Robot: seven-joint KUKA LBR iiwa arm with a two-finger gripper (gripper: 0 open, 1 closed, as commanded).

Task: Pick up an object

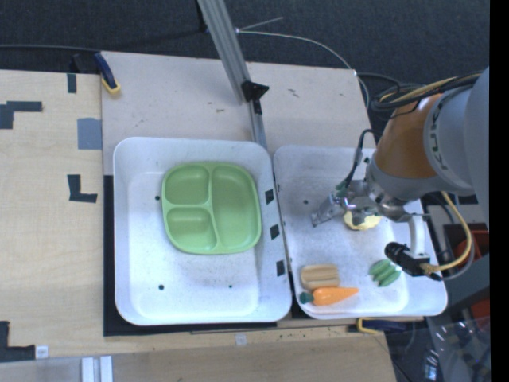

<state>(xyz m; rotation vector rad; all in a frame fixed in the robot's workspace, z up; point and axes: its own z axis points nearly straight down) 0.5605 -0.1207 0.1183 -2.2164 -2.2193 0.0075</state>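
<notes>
In the left bin (135,293) a green tray (211,208) with three compartments lies flat near the middle, well apart from the arm. In the right bin (306,173) the other things gather toward the near edge: a tan bun (319,276) with a carrot (335,295) just below it, almost touching, and green pods (384,273) further right. Above these, the gripper (338,208) hangs low over the bin floor, reaching in from the right under the orange-banded wrist. A yellow lump (363,221) sits just beside the gripper, partly under the wrist, and seems the likeliest object being gone after. Whether the hand is spread or closed I cannot tell from this angle, and nothing can be seen pinched in it. As I judge it, the pick is not yet done: the arm is down at working height by the lump, but closing on it, lifting, and carrying clear all look to be left. Every other object lies untouched.
</notes>
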